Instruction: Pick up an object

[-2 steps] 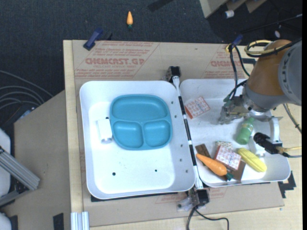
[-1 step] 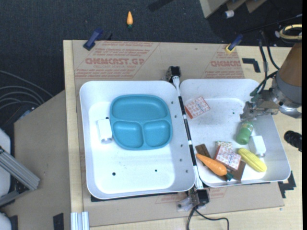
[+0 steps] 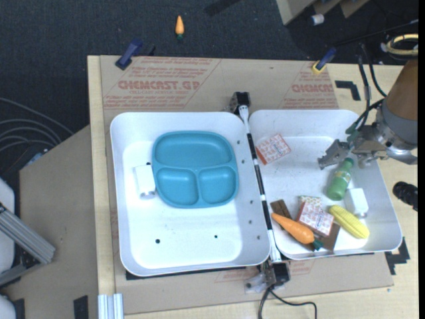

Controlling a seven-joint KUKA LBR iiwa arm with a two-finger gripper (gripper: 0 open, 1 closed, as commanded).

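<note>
Approach step: tool [image 3: 340,157] hovered over right bin [image 3: 300,126], just above green bottle [image 3: 339,183]; finger spread impossible to tell. Next: descend, straddle bottle, close.

Small orange carrot toy [image 3: 179,25] on dark floor [image 3: 60,32]

We see a flat bench topped with brown cardboard [image 3: 199,78] printed with red lettering. Directly on it sit two shallow white plastic bins side by side, the left bin [image 3: 126,178] and the right bin [image 3: 299,121], their inner rims touching along the middle. Blue clamps [image 3: 127,55] grip the cardboard's far edge, one near each far corner.
</note>
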